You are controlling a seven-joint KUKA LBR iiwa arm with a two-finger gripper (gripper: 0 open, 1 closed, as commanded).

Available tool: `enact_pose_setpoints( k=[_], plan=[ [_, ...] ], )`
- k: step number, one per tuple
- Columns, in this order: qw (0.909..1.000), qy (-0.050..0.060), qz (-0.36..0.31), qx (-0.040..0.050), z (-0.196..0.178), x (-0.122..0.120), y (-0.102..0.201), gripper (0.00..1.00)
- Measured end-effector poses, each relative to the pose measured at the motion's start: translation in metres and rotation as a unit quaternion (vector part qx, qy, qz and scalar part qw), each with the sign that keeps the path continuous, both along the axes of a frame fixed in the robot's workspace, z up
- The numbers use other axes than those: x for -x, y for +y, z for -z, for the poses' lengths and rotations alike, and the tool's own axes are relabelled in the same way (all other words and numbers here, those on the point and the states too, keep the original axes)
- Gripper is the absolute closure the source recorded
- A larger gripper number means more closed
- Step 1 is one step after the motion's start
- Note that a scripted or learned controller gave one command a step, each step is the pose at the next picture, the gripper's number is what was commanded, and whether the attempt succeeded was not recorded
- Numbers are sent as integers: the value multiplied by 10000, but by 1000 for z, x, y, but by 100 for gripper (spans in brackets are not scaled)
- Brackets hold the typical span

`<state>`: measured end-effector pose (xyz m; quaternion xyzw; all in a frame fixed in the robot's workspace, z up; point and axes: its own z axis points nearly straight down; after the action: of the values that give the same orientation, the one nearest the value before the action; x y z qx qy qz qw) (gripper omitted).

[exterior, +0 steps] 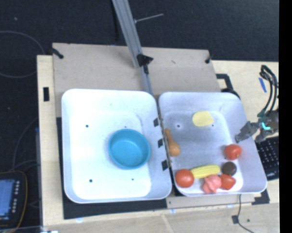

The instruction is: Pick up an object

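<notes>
**Claw poised at the right bin's edge, nothing picked yet**

While the claw (246,131) sits at the right rim of the right bin (194,103), its state cannot be told from this view, and nothing is seen in it. The candidates all lie in that bin: a yellow lump (202,119) near the top, an orange piece (172,144) against the left wall, a red ball (232,152) just below the claw, and a crowded cluster along the bottom made of a red tomato-like ball (185,178), a yellow corn-like piece (205,171), a brown ball (229,168), a pink item (211,184) and another red piece (227,181). The left bin (88,110) holds a blue bowl (129,148).

To do the step well, the nearby red ball looks the sensible choice: it stands apart from its neighbours. The descent should be centred over it, since round things tend to squirt sideways under an off-centre pinch, and it should keep clear of the bin wall.
</notes>
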<state>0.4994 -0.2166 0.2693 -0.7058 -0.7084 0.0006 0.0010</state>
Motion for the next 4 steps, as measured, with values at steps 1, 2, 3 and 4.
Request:
enact_pose_setpoints(
  k=[1,2,3,4],
  plan=[
    [10000,-28,-2,7,-3,-1,0,0],
    [10000,1,22,14,40,-1,0,0],
    [10000,10,39,10,87,-1,6,0],
    [10000,4,27,13,130,-2,4,0]
  ],
)
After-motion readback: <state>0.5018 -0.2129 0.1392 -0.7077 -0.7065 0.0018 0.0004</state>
